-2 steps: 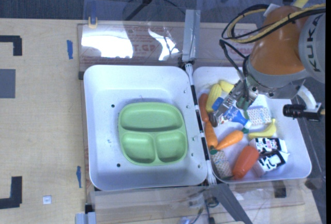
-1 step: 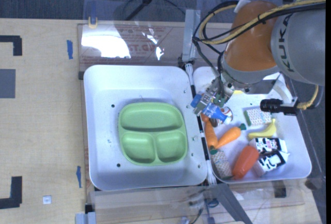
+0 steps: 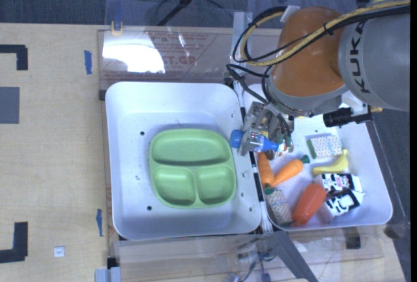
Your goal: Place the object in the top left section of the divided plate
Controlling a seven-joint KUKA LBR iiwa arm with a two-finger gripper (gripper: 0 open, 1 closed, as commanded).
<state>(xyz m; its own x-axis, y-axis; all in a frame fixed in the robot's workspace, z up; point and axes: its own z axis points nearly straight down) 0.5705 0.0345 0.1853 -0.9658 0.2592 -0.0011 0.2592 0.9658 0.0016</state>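
The green divided plate point(image 3: 192, 167) lies in the left bin point(image 3: 124, 144), with one long section at its far side and two smaller ones at its near side. My gripper point(image 3: 260, 136) hangs over the rim between the two bins, just right of the plate. A small blue object point(image 3: 238, 139) with a round blue end pointing left sits between the fingers, level with the plate's upper right edge. The wrist and orange band point(image 3: 306, 59) hide the gripper's upper part.
The right bin point(image 3: 378, 189) holds two orange carrots point(image 3: 287, 172), a red-orange piece point(image 3: 308, 202), a yellow piece point(image 3: 332, 163), a black-and-white item point(image 3: 340, 193), a patterned square point(image 3: 324, 144) and a mesh piece point(image 3: 280, 207). Cables loop behind the arm.
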